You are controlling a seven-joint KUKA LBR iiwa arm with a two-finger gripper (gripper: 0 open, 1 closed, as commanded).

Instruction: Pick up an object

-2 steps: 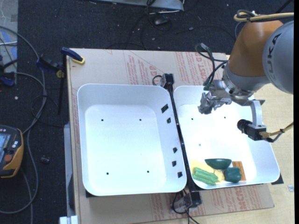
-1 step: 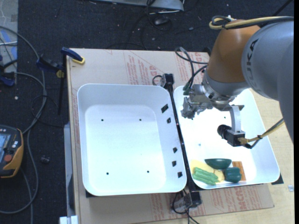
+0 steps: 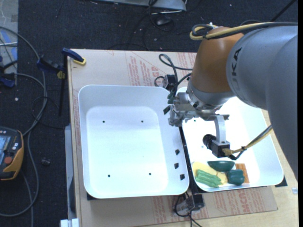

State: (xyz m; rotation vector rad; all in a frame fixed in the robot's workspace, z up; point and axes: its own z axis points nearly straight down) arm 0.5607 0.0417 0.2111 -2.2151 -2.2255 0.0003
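- Grey arm (image 3: 270, 65) with an orange band (image 3: 215, 65) comes in from the right and bends down over the bench (image 3: 142, 63), a brown board with red lettering.
- Seen from the overhead camera, two white bins lie side by side on that board, the left bin (image 3: 94, 98) larger in frame than the right bin (image 3: 265, 160).
- Its gripper (image 3: 176, 111) sits at the seam between them, over the left bin's right rim and the upper left corner of the right bin.
- Whether the gripper is open or closed I cannot tell from here, as the wrist covers it, nor whether it has hold of anything.
- All the loose things are bunched at the lower edge of the right bin, well apart from the gripper.
- A yellow piece (image 3: 200, 167) lies flat at the left of the bunch, with a green ridged piece (image 3: 207, 178) lying partly on it.
- A dark green bowl (image 3: 220, 165) sits just above the ridged piece, touching or nearly touching the yellow one.
- A teal block (image 3: 236, 177) lies to the right of the ridged piece, and an orange piece (image 3: 241, 168) shows just behind the block.
- Four small dark dots mark the floor of the left bin.
- A blue clamp (image 3: 71, 56) with a yellow tip grips the bench's far left corner.
- On the dark floor to the left are cables (image 3: 33, 86) and an orange-and-black device (image 3: 10, 152).
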